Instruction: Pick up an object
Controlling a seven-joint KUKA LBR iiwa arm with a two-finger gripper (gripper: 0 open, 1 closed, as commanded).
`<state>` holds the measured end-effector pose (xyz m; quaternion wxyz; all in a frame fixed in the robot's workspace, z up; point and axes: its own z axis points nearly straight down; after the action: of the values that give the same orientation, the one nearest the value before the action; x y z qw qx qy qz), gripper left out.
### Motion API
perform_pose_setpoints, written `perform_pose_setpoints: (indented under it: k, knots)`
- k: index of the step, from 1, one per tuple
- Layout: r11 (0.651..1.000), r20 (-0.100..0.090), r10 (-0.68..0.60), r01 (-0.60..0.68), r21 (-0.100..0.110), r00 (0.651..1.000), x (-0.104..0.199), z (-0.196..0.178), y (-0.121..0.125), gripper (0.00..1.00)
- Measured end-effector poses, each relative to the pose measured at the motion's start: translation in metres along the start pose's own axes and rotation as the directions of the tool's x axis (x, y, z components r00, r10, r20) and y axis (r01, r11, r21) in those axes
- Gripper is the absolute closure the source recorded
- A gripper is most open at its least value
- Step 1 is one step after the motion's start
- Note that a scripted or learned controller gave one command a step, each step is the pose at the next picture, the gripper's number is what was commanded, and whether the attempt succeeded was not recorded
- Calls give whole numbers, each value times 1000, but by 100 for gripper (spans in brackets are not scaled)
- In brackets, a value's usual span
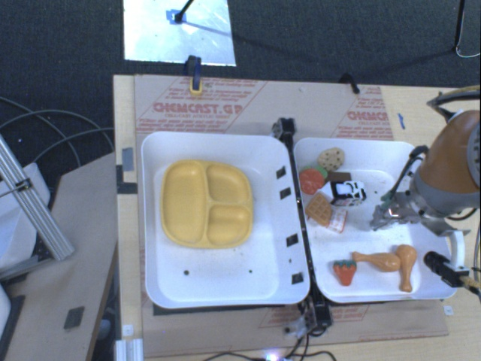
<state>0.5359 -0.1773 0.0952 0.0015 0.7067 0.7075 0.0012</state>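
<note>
So as far as we can tell, the pick hasn't really happened yet. We'll use the right bin (391, 173) as our landmark: the gripper (381, 218) hangs over the middle of that bin, above bare white floor, with nothing visibly caught in it. Honestly we can't tell how the end effector is set, it's just too small and blurry from up here. All the candidate things sit loose in that same bin: a tomato (313, 179) and a cookie (330, 158) near its top-left corner, a little black-and-white toy (348, 192) and a waffle-looking cracker (320, 210) just left of the gripper, then a chicken drumstick (388, 262) and a strawberry (345, 271) along its near edge. The yellow divided plate (207, 204) lies in the left bin (165, 277), well apart from the right bin's clutter. Our guess is the black-and-white toy or the drumstick is closest to reach, so the descent, grasp and lift are all left to do.
</note>
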Motion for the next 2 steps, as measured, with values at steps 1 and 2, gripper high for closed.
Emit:
perform_pose_setpoints:
  k: [1,2]
  knots:
    - [1000,0,-1,1,-2,1000,0,-11,1,100]
    - [1000,0,-2,2,-4,1000,0,-21,2,100]
